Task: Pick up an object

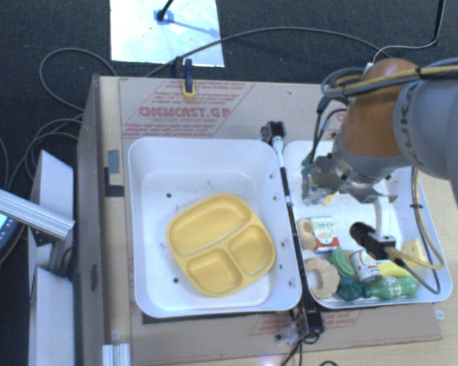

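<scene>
My gripper (pixel 315 191) hangs over the far left part of the right bin (pixel 403 204), above the bin's floor. Just in front of it lies a small packet (pixel 320 232) with a red and white face. Nearer the front edge sit a beige ring (pixel 320 277), a green leafy piece (pixel 341 261), a small can (pixel 362 265) and a green bottle (pixel 394 287) on its side. A pale yellow piece (pixel 414 250) rests by the right wall. Nothing shows between the gripper and these objects.
The left bin (pixel 160 174) holds a yellow divided plate (pixel 221 244) lying flat near its front. A black rod (pixel 284 175) runs along the seam between the bins. Cables cross the cardboard behind the bins.
</scene>
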Action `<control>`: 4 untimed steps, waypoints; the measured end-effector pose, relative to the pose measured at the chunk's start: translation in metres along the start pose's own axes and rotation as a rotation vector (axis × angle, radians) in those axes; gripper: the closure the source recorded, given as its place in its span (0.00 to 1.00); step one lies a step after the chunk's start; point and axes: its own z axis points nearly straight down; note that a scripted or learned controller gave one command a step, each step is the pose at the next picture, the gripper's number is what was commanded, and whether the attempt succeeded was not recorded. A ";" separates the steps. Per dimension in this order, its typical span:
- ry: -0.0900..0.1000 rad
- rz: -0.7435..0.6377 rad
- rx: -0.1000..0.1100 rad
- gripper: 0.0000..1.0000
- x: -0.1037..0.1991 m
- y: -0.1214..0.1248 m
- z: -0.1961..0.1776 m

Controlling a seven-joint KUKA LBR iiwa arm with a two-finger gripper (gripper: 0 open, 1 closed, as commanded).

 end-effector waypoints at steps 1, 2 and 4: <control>-0.001 0.002 0.002 1.00 -0.005 0.012 0.001; -0.002 0.004 0.000 1.00 -0.031 -0.002 -0.054; -0.002 0.003 0.001 1.00 0.026 0.049 -0.082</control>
